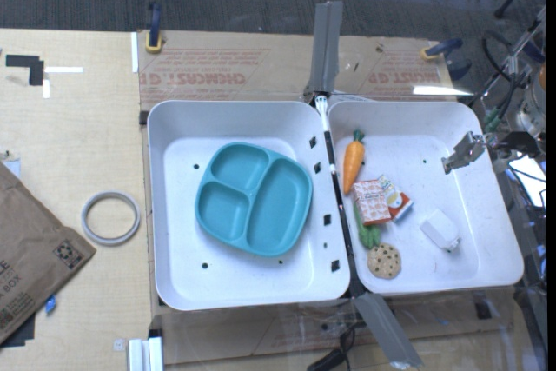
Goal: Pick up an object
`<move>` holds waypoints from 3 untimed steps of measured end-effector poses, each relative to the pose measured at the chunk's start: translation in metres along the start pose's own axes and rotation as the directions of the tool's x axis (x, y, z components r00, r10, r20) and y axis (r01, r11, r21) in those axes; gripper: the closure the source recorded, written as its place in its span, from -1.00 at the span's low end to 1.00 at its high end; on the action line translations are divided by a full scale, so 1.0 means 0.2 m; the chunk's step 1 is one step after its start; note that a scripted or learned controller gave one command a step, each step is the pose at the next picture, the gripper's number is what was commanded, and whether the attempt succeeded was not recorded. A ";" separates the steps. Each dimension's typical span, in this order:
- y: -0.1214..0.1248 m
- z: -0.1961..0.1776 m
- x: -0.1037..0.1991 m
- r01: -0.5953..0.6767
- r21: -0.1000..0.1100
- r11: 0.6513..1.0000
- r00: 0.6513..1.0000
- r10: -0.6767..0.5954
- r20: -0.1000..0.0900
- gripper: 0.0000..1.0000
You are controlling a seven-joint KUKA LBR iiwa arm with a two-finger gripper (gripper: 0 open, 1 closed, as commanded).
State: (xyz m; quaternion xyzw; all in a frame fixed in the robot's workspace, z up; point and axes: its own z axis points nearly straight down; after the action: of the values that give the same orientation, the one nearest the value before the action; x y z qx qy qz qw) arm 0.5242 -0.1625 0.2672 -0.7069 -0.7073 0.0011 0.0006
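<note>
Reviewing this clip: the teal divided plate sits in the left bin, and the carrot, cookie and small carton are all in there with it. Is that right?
Not quite. The teal divided plate is in the left bin, but the carrot, cookie and small carton lie in the right bin, along its left side. The camera view shows this.

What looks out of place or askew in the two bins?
Nothing stands out. The teal plate lies flat in the left bin; the carrot, carton, cookie and white block lie loose in the right bin.
</note>
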 end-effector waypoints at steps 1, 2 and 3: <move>-0.19 0.42 0.35 0.042 0.001 0.999 0.999 -0.042 -0.001 -1.00; 0.12 0.81 0.29 0.207 -0.016 0.978 0.978 -0.207 0.003 -1.00; 0.14 0.75 0.27 0.201 -0.027 0.979 0.980 -0.201 0.010 1.00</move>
State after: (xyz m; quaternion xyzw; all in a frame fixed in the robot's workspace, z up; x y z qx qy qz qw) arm 0.5516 -0.1080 0.1179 -0.6319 -0.7749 -0.0062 -0.0119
